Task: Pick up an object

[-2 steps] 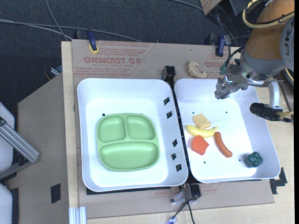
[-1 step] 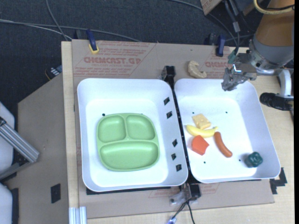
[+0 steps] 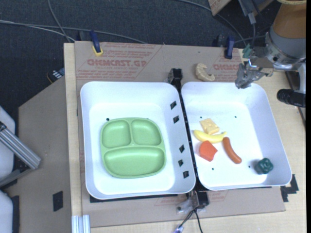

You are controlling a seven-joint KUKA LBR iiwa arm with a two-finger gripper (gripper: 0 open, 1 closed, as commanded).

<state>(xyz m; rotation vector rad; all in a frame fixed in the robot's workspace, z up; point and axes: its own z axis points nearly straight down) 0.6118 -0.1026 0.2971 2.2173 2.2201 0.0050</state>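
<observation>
The gripper (image 3: 244,80) hangs over the far right corner of the right bin (image 3: 265,106), at its rim, below the grey wrist and the orange band. Nothing is seen between its fingers; whether the jaws stand apart or together cannot be told at this size.

The candidate objects lie in the near half of that bin, well apart from the gripper, toward the viewer and slightly left of it. A pale yellow cheese wedge (image 3: 210,125) sits just above a banana (image 3: 210,137), the two touching or nearly so. The banana's long axis runs roughly across the bin, left to right. A red piece (image 3: 208,151) lies just below the banana. A sausage (image 3: 232,150) lies beside it, its long axis slanting from upper left to lower right. A dark green lump (image 3: 265,165) rests alone near the right near corner.

In my judgement the cluster is the closest target, and the arm must travel inward and descend.

The left bin (image 3: 92,130) holds a green divided tray (image 3: 132,146). Both bins rest on a cardboard sheet (image 3: 121,59) clamped at the far edge; a beige item (image 3: 204,72) lies on the sheet outside the bins. Cables trail over the dark floor beyond.
</observation>
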